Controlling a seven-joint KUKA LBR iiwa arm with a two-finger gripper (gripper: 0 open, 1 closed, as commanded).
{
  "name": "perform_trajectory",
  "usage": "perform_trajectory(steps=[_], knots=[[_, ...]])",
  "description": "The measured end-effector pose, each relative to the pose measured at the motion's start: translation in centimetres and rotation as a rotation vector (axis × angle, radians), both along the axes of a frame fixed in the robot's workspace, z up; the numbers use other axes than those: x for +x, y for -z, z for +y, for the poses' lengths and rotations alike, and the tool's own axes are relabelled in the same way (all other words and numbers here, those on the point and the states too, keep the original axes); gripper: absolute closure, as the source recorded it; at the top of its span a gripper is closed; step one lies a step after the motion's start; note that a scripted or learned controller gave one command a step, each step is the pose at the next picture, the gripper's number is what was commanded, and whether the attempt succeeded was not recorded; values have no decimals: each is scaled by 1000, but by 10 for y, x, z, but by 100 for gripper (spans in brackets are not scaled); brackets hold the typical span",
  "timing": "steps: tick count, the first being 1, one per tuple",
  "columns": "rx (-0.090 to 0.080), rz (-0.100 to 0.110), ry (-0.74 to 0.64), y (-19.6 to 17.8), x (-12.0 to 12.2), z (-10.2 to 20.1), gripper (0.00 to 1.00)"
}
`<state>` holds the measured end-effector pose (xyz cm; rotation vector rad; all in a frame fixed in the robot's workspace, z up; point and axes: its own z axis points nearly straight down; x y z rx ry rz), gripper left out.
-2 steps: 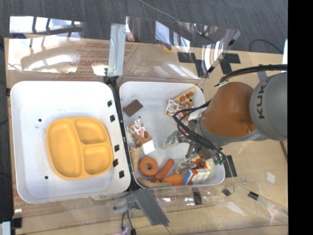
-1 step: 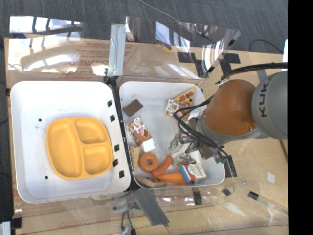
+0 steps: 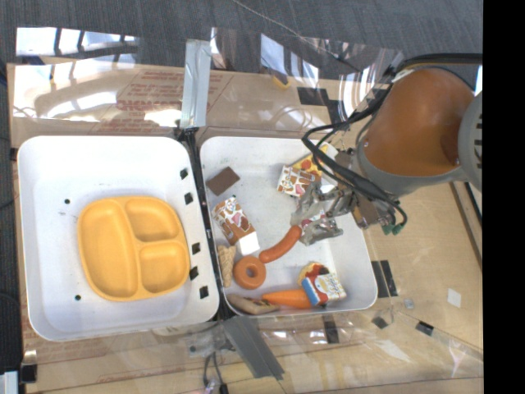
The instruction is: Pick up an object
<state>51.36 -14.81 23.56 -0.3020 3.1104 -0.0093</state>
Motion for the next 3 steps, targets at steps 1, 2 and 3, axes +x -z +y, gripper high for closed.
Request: perform_trajectory(steps=[1,2,3], knots=[[7,20,181,74,33,11,100],[-1,1,341,65,33,41,100],[6,11,334,68,31,47,0]])
